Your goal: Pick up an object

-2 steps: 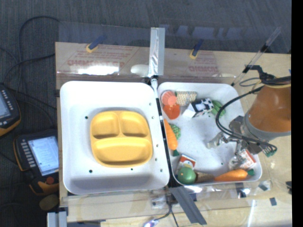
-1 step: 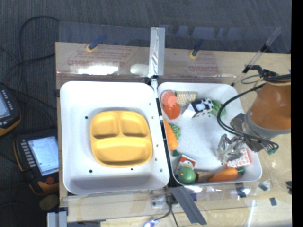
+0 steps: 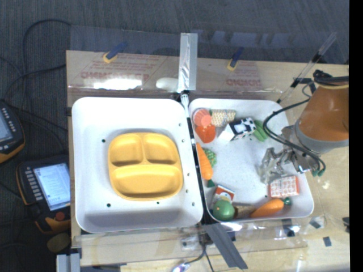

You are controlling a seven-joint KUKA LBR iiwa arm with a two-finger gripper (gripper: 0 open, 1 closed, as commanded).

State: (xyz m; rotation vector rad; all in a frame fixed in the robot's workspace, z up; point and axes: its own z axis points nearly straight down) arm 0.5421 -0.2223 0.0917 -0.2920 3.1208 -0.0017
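Note:
The right bin (image 3: pixel 249 157) holds several toy items. A red cup (image 3: pixel 204 126), a pale waffle-like piece (image 3: pixel 223 117), a black-and-white cow figure (image 3: pixel 244 126) and a green piece (image 3: pixel 260 132) lie along its far side. An orange carrot (image 3: pixel 205 163) lies against the left wall. At the near edge sit a green ball (image 3: pixel 224 210), a small red-and-white box (image 3: pixel 224 194), an orange vegetable (image 3: pixel 266 207) and a red patterned card (image 3: pixel 282 186). My gripper (image 3: pixel 275 164) hangs low at the bin's right side, just above the red card, with nothing visibly held.
A yellow divided plate (image 3: pixel 145 164) sits in the middle of the left bin (image 3: pixel 91 129). The arm's orange band (image 3: pixel 326 115) and black cables (image 3: pixel 283 135) overhang the right bin's right rim. A metal divider (image 3: pixel 188 61) stands behind the bins.

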